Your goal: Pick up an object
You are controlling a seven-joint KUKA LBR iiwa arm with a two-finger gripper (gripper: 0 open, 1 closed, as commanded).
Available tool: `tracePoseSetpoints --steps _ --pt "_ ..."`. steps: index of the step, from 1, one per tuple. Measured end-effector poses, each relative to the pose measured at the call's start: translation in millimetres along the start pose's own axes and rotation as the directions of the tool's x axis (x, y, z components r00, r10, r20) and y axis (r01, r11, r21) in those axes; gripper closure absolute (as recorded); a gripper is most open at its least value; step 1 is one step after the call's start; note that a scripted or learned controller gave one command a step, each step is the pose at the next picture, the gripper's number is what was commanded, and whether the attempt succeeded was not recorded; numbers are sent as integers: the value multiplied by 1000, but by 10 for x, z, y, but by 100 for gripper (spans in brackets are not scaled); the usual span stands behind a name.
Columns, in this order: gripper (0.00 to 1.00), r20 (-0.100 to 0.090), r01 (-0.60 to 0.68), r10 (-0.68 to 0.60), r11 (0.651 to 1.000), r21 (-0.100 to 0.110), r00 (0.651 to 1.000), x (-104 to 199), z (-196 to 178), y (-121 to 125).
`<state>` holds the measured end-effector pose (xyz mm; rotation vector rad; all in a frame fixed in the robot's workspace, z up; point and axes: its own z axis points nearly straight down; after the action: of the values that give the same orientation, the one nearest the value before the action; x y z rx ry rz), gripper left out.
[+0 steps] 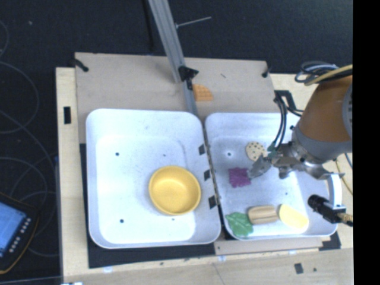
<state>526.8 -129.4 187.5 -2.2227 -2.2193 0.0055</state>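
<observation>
Purple and small, a crumpled soft-looking object [239, 177] lies on the floor of the right white bin [234, 128], just to the left of the two-finger gripper [259, 168]. The gripper's tip hangs close above the bin floor between this purple piece and a round beige disc with dark dots [255, 151], which sits just up and to the right of it. Nothing can be seen between the fingers, and whether they stand wide or narrow cannot be told from this angle.

Along the near wall of the same bin lie three more things in a row: a green leaf-shaped piece [238, 222] in the left corner, a tan cylindrical block [263, 214] touching it, and a pale yellow rounded object [293, 217] just beside the block's right end.

The grey arm with its orange band [325, 114] reaches in from the right, over the bin's right side.

In the left white bin [113, 129], a round yellow bowl [174, 189] rests upright near the lower right part. A grey metal rail [169, 37] runs slantwise from the top down to where the bins meet, with a small orange patch [202, 93] beside it on the bench board. No writing can be read anywhere.
</observation>
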Motion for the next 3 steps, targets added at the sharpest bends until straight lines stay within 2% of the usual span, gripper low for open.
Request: tracePoseSetpoints --steps 2,3 --pt "0 1 0 0 1000 -3 1000 6 881 -60" --pt "100 -2 -5 5 1000 -8 1000 11 757 -44"
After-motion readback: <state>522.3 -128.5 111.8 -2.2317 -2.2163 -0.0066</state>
